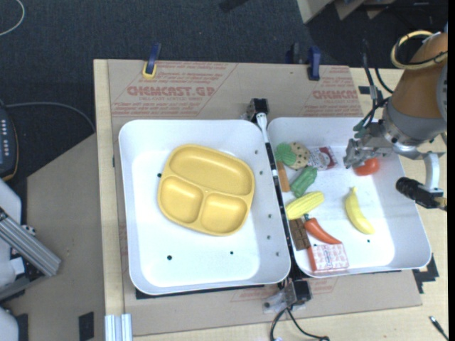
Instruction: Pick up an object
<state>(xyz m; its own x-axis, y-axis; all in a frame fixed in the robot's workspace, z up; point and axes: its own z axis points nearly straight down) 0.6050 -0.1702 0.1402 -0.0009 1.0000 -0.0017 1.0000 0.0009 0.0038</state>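
A red tomato [367, 166] is seen in the right bin [405, 251], near its far right side, directly beneath the gripper [357, 155]. Whether it is gripped cannot be told. A banana [358, 211] lies nearby.

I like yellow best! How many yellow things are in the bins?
3: the plate in the left bin, the corn in the middle of the right bin, and the banana to its right. Others may hide under the arm.
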